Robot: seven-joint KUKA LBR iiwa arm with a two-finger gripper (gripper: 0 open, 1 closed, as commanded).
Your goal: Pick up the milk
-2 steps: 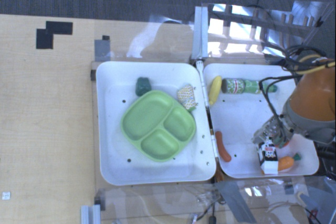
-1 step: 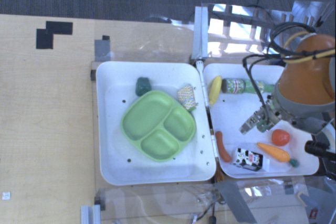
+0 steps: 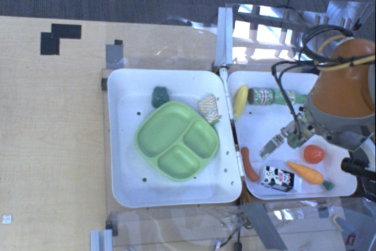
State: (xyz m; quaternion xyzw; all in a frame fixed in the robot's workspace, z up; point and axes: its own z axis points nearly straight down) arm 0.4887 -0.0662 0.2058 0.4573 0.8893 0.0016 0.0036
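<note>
End effector (image 3: 281, 142) above milk (image 3: 278, 178)

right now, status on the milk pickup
Claw open above right bin, holding nothing. Milk flat at the bin's front edge, untouched. Carrot and hot dog flank it.

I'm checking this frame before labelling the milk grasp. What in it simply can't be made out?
- Camera view: the metal two-finger gripper is small and blurred; open or shut is unreadable.
- The small black-and-white milk carton has print too small to read.
- The right white bin has its far right side covered by the grey-and-orange arm.
</note>
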